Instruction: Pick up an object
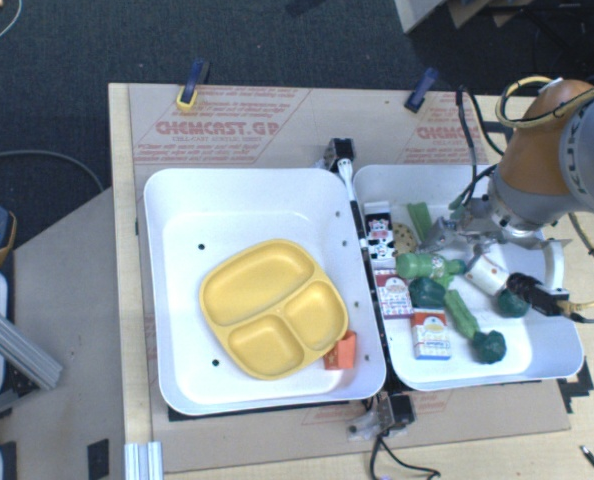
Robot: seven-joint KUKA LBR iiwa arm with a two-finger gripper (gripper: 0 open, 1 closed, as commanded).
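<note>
We read "CHEMCAST GP" in red on the board (pixel 227 128), up-left of the gripper (pixel 447 230).

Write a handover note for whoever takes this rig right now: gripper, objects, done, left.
Gripper: low in the right bin, over the green toys; finger state can't be read.
Right bin: small boxes along its left side, green pieces in the middle.
Left bin: yellow divided tray, orange block beside it.
Done: arm positioned over the clutter.
Left: no grasp visible; pick and lift remain.
</note>
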